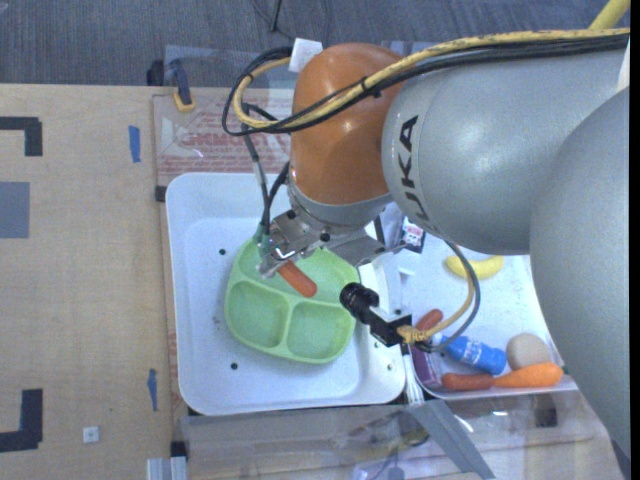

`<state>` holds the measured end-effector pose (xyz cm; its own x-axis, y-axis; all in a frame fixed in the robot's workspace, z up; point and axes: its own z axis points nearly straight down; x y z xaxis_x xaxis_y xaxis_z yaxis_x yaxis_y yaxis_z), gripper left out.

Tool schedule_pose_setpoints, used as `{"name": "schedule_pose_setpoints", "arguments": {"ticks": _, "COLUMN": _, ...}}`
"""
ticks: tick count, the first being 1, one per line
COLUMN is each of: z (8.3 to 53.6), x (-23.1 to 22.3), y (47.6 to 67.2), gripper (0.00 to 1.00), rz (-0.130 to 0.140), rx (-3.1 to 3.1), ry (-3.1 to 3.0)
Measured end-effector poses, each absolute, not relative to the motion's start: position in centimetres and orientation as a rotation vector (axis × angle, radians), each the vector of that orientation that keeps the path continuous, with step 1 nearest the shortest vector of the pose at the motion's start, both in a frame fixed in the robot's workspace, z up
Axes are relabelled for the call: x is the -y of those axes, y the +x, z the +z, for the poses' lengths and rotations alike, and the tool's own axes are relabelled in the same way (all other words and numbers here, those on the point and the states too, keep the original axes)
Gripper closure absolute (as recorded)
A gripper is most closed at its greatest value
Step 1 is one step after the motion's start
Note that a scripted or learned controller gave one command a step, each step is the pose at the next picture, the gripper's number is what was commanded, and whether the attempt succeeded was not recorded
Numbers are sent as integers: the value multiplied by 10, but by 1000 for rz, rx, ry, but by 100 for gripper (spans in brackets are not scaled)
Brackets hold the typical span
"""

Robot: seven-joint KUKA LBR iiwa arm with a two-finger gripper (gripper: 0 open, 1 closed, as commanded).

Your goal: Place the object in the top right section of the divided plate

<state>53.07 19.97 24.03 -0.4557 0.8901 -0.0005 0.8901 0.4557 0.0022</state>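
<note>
A single fixed camera is mounted above the counter (80, 268) and looks down at a slant. The frame covers both white bins: the left bin (190, 268) lies near the centre, and the right bin (530, 288) runs toward the right edge, partly hidden. The arm (480, 118) enters from the right and sits close to the lens, filling much of the upper right. Grey floor (120, 18) shows along the top edge, beyond the counter. The near counter edge lies along the bottom of the frame.
</note>
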Motion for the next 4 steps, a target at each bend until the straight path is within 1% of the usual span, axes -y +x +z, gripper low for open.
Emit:
{"name": "schedule_pose_setpoints", "arguments": {"ticks": 1, "z": 235, "x": -174, "y": 515, "gripper": 100, "rz": 0, "rx": -2933, "ry": 1128}}
{"name": "schedule_pose_setpoints", "arguments": {"ticks": 2, "z": 225, "x": -146, "y": 507, "gripper": 100, "rz": 1, "rx": -3007, "ry": 911}}
{"name": "schedule_pose_setpoints", "arguments": {"ticks": 3, "z": 225, "x": -146, "y": 507, "gripper": 0, "rz": 1, "rx": -3007, "ry": 912}}
{"name": "schedule_pose_setpoints", "arguments": {"ticks": 4, "z": 235, "x": -146, "y": 508, "gripper": 100, "rz": 5, "rx": -3003, "ry": 914}}
